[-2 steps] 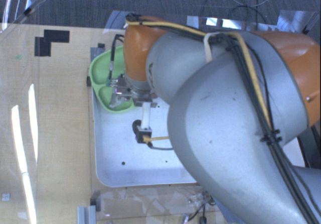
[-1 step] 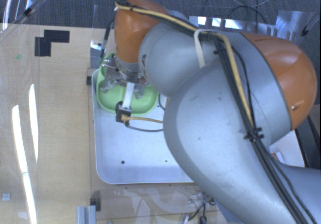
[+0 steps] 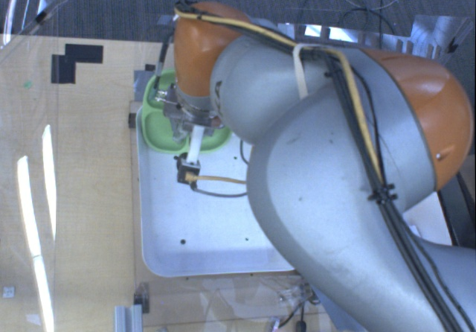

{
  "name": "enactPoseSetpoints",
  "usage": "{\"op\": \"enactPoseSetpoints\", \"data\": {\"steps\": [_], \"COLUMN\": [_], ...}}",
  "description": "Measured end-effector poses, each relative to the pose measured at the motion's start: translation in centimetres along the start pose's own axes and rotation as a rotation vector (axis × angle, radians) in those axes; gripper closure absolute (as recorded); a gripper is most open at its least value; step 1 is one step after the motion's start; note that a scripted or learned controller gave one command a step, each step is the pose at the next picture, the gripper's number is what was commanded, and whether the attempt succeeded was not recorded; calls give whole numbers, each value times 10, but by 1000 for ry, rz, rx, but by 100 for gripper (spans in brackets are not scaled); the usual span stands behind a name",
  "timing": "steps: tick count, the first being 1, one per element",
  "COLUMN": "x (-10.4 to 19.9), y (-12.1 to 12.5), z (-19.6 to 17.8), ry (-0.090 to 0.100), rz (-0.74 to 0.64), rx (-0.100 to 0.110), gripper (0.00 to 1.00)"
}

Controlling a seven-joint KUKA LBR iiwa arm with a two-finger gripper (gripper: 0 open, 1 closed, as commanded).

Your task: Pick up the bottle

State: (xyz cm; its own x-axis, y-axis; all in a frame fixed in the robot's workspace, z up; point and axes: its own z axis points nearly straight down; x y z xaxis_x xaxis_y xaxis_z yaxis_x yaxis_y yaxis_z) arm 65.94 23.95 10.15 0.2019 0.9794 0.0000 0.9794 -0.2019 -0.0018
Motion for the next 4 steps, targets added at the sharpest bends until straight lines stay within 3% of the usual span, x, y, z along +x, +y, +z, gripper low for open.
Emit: {"op": "enactPoseSetpoints", "data": {"steps": [1,3,4], "x": [-7,-21,-45], "y": [-25,-91,-65], "z": [4,3,-22], "ry": [18,33,11], "rz": [422,894,1140], "rx": [-21,-22,-7], "gripper": [100,100,100]}}
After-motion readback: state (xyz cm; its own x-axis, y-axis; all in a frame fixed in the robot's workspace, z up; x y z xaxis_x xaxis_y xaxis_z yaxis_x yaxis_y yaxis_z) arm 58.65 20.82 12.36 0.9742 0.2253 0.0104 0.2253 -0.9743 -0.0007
